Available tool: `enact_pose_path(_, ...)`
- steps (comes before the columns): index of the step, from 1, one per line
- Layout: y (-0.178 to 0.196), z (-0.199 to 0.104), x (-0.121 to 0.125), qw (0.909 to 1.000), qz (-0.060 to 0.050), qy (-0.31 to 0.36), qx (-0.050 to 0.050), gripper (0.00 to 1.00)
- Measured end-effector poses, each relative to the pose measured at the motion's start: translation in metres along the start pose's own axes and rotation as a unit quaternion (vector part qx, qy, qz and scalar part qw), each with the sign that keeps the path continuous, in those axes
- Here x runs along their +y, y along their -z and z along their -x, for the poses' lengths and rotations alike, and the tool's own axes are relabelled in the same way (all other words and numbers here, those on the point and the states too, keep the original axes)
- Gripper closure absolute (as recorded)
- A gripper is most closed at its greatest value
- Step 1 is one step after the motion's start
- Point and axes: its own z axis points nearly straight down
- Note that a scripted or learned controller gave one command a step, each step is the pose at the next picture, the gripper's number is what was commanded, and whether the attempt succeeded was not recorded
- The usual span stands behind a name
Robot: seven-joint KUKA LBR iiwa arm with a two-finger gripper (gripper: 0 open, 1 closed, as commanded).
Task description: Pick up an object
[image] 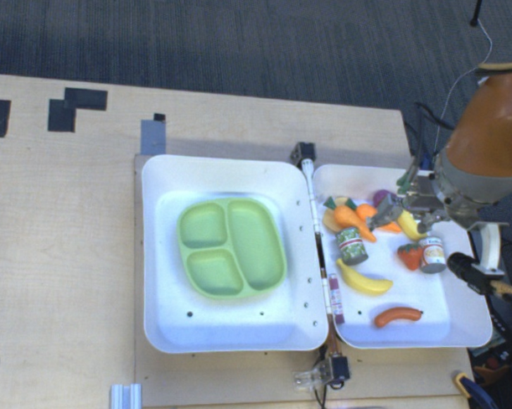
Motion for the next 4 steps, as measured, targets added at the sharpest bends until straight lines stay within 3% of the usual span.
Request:
enact_pose_path(1, -0.145, 0.031, 0.038, 1.0000, 0.002, -0.001, -0.001, 0.00)
enact_pose_path(2, -0.132, 0.030, 0.040, 1.0000, 0.005, 0.000, -0.001, 1.00)
enact_pose_path(3, -0.132, 0.030, 0.040, 1.0000, 0.005, 0.000, -0.001, 0.00)
enact_pose_path(4, -0.121, 0.030, 0.042, 1.0000, 0.007, 0.001, -0.001, 1.00)
